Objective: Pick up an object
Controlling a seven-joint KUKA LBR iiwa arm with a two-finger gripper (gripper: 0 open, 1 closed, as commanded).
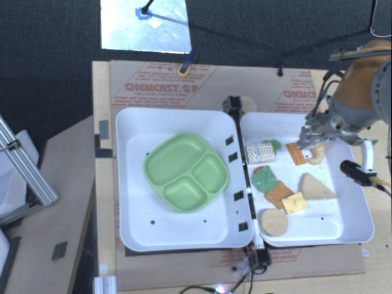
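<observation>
In the camera view, on the right side of the bench (73,164), the grey arm with its orange band (361,84) reaches down over the far right part of the right shallow white bin (352,225). The hand (312,141) hangs low there, just above a pale curved food piece (316,156) and beside an orange rectangular cracker-like strip (296,154); whether it is spread or closed cannot be told, and nothing is seen held in it. The near right corner of this bin lies bare, giving open room, while the items crowd toward the divider where the two bins meet.

The cardboard sheet (159,84) under the bins carries red printing that reads "CHEMCAST GP" along its far edge.

The right bin holds, besides those two pieces, a small checkered white packet (259,152) with a little green bit (273,144) touching it, a dark green leafy toy piece (264,179), an orange wedge (278,193), a yellow cheese-like cube (294,203), a tan triangular slice (316,188) and a round beige disc (274,222).

The left shallow white bin (138,225) holds a light green three-compartment plastic plate (185,171) near its middle, with bare floor around it on all sides.
</observation>
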